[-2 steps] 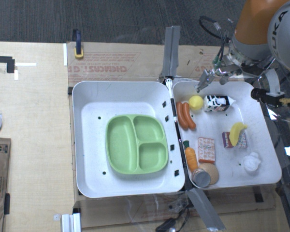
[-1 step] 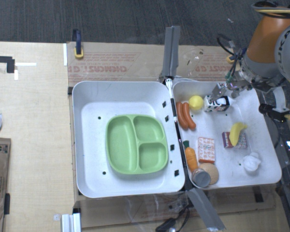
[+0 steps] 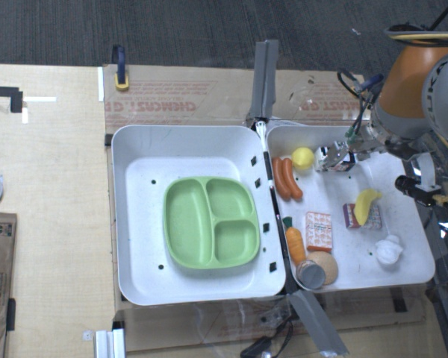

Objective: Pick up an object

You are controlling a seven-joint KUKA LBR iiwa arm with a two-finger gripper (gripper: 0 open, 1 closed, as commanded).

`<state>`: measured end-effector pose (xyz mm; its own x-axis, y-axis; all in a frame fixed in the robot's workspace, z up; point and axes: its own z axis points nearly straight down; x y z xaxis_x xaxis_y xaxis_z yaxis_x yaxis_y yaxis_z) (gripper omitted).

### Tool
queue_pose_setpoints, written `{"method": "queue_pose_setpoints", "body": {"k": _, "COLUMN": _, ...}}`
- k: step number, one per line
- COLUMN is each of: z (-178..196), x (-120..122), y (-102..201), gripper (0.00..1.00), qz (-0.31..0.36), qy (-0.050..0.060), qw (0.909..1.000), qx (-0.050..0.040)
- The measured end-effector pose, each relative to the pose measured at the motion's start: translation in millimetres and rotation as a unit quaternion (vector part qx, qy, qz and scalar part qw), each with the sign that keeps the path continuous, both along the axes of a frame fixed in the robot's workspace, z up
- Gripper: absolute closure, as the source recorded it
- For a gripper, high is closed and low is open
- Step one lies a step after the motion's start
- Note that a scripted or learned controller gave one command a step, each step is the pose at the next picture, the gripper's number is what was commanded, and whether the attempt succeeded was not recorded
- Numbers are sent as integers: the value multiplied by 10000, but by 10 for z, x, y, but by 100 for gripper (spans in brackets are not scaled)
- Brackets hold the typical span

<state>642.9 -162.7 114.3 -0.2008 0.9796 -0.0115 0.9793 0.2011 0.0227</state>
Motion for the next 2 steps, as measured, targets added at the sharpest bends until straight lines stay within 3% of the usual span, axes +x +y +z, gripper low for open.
{"method": "queue_pose_setpoints", "body": {"k": 1, "z": -59, "x": 205, "y": -65, "gripper": 0, "qz": -157, "qy": 145, "qw": 9998, "qx": 62}}
{"method": "queue_pose_setpoints", "body": {"k": 2, "z": 376, "x": 163, "y": -487, "gripper": 0, "qz": -1387, "qy": 132, "qw": 9902, "qx": 43}}
